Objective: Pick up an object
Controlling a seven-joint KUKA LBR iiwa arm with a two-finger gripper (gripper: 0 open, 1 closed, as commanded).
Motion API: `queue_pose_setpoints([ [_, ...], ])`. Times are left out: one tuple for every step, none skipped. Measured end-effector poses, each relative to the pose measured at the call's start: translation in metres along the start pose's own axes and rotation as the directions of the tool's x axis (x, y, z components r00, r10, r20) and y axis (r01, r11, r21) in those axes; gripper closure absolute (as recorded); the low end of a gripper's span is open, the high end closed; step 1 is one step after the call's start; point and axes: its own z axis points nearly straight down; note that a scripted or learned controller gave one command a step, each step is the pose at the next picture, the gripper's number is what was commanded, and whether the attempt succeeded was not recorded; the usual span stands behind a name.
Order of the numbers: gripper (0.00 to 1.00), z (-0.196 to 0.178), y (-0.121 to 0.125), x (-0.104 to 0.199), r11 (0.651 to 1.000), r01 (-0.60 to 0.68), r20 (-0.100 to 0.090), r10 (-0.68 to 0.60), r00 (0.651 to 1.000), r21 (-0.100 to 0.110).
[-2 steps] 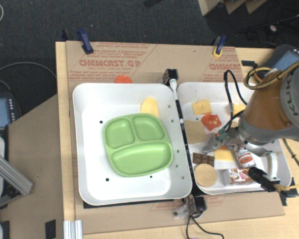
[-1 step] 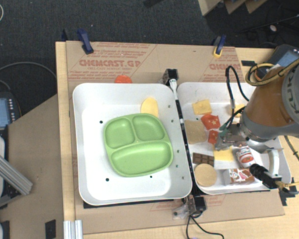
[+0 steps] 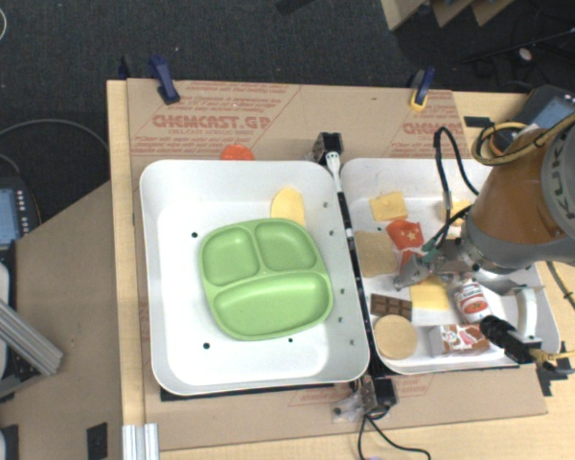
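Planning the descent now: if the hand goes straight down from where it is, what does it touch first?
Most likely the yellow block just below the hand in the right bin, though the tan piece beside it lies close; depth is unclear from this slanted view.

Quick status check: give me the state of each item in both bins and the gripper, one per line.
Green divided plate: upright, compartments bare, left bin.
Yellow piece: lying beside the plate's far rim.
Red item: lying in right bin.
Round cookie: flat, right bin's near edge.
Gripper: lowered into right bin, grasp unclear.
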Motion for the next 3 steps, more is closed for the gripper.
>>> queue_pose_setpoints([
  [0.0, 0.0101, 0.0607, 0.0195, 1.0, 0.006, 0.0, -0.006, 1.0, -0.003],
  [1.0, 0.0003, 0.0582, 0.0187, 1.0, 0.003, -0.001, -0.003, 1.0, -0.001],
  [0.0, 0.0004, 0.0581, 0.0187, 1.0, 0.002, -0.001, -0.002, 1.0, 0.0],
])
